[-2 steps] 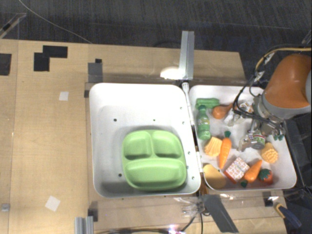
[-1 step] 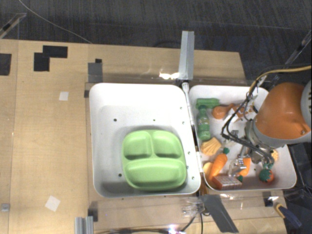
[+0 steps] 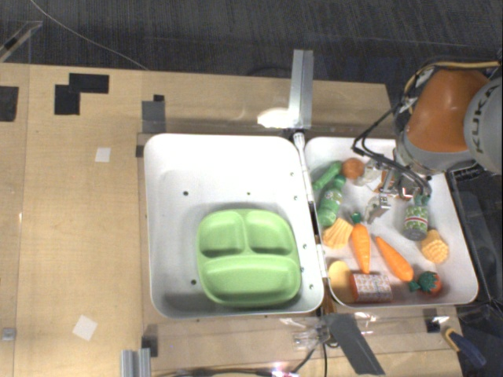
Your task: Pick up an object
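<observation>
The right bin [image 3: 464, 234] holds several toy foods. My gripper [image 3: 387, 196] hangs low over the middle of the bin, under the orange wrist band [image 3: 444, 108]. Just below it to the left lies an upright carrot [image 3: 360, 246], and a second carrot [image 3: 393, 258] lies slanted to the right. A green-labelled can [image 3: 416, 219] stands right beside the gripper on its right. A green bottle [image 3: 331, 206] and a green vegetable [image 3: 325, 174] lie to its left. Nothing is visibly held in the gripper.
The left bin [image 3: 173, 179] bears a green divided plate [image 3: 248, 257]. Other items in the right bin: an orange ball [image 3: 354, 167], two yellow ridged pieces [image 3: 338, 232] [image 3: 435, 249], a yellow fruit [image 3: 338, 272], a lying red can [image 3: 370, 287] and a red-green item [image 3: 428, 283].
</observation>
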